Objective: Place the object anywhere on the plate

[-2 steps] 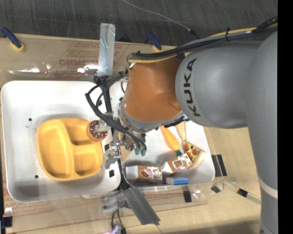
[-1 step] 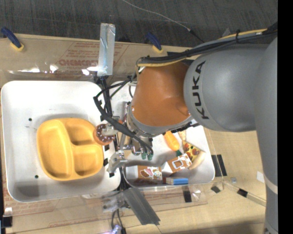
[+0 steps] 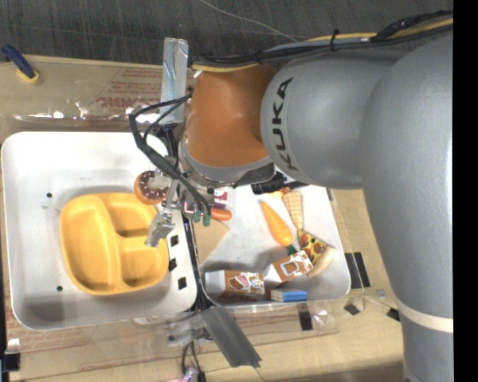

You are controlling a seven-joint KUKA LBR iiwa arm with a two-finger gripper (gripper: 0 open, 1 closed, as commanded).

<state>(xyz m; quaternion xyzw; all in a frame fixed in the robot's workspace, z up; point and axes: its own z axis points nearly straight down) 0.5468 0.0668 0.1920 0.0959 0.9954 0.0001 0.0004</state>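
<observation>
A robotics laboratory test cell. A large grey industrial arm point(image 3: 358, 110) with an orange band point(image 3: 223, 118) reaches over a bench point(image 3: 80, 86) bearing two shallow white bins point(image 3: 24, 213). The bins hold a yellow divided plate point(image 3: 103, 245) and toy food items point(image 3: 291, 245). Loose cables point(image 3: 155, 142) and taped markers point(image 3: 358, 269) indicate an experimental rig.

Grey arm point(image 3: 358, 102), black KUKA lettering, orange band, black cables, apparently looped.

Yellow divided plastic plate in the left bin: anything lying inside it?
The yellow divided plastic plate shows bare compartments. The gripper hangs over its right edge, hiding that strip. A brown frosted doughnut sits just beyond its rim.
</observation>
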